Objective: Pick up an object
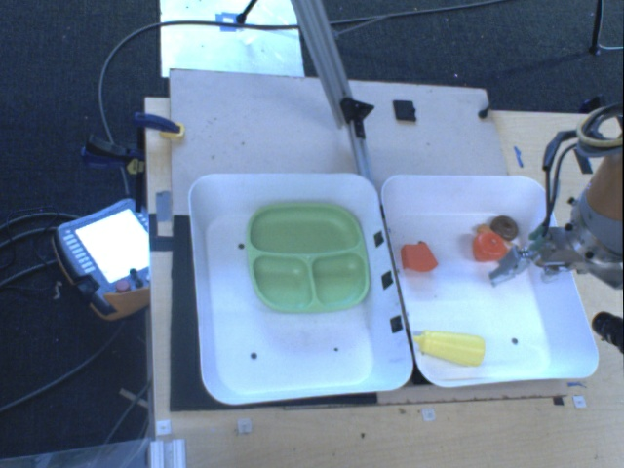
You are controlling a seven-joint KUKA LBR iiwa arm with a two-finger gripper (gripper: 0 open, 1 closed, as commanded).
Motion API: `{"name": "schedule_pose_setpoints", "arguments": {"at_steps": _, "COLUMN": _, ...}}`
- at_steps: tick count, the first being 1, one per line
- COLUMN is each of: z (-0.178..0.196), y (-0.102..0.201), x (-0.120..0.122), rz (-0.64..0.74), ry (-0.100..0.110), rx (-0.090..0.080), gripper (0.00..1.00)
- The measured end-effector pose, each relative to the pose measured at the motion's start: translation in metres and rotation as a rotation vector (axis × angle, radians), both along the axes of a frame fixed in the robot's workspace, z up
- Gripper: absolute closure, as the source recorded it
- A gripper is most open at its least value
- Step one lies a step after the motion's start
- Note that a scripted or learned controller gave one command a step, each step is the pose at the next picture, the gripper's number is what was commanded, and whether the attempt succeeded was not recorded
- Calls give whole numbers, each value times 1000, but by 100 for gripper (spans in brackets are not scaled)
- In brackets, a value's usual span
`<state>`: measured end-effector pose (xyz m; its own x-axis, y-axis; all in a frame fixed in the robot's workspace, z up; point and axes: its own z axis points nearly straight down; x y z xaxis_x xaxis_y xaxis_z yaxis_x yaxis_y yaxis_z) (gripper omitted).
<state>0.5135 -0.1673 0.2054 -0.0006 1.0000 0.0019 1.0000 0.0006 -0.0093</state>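
Sitting side by side: left bin [224, 359] bearing a green divided plate [309, 257], right bin [546, 349] holding a yellow corn-like piece [450, 347] near, a red piece [418, 256] by its left wall, an orange piece [487, 246] touching a brown one [504, 226] far right. Gripper [509, 268] hovering just beside the orange piece, fingers seemingly parted, clasping nothing. Looking light, stiff, smooth; likely pinching across its middle

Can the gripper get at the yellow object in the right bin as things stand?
Probably yes. The yellow object lies alone near the front of the right bin, nothing on or beside it, and the gripper sits over the same bin.
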Motion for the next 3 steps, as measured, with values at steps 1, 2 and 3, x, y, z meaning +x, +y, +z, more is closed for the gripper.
{"name": "schedule_pose_setpoints", "arguments": {"at_steps": 1, "z": 5, "y": 0, "x": 3, "rz": 3, "ry": -11, "rx": -2, "gripper": 0}}
{"name": "schedule_pose_setpoints", "arguments": {"at_steps": 2, "z": -38, "y": 1, "x": -2, "rz": 1, "ry": -8, "rx": -2, "gripper": 0}}
{"name": "schedule_pose_setpoints", "arguments": {"at_steps": 3, "z": -89, "y": 11, "x": -3, "rz": 0, "ry": -7, "rx": -1, "gripper": 0}}
